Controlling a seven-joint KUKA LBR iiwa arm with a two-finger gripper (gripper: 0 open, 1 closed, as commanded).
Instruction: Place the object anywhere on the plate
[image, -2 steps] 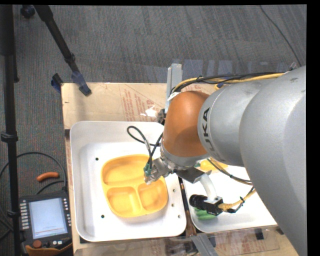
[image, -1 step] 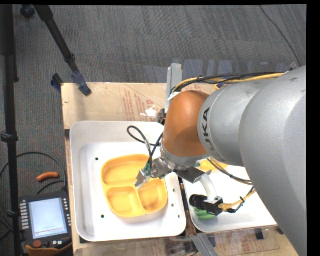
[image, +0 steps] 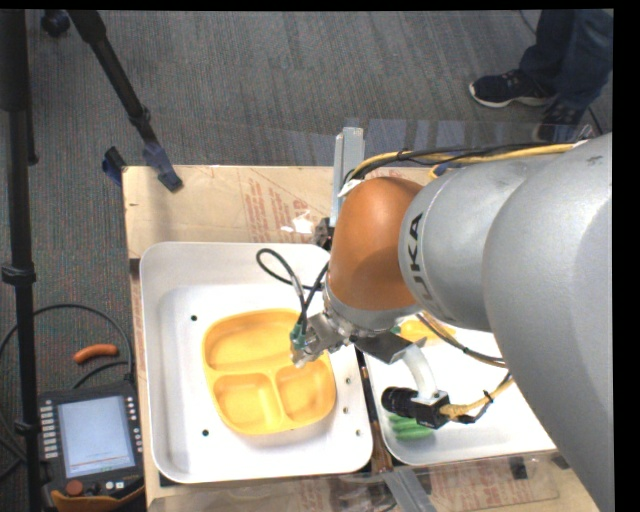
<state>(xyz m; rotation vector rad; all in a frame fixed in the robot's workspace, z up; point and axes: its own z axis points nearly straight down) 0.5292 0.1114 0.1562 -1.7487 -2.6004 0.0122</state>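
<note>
A yellow plate (image: 245, 345) with three compartments lies in the left white bin (image: 165, 300). My gripper (image: 303, 347) hangs low over the plate's right side, near where the dividers meet. The wrist and orange band hide the gripper's tip, and I see no object in it. A green object (image: 403, 429) lies in the right bin (image: 505, 430), partly under a black connector and cable. A yellow piece (image: 420, 328) peeks out from under the arm in that bin.
The big grey arm (image: 520, 260) covers most of the right bin. A teach pendant (image: 92, 435) and tripod legs stand left of the bench. A person's shoes (image: 510, 90) are on the carpet at the top right.
</note>
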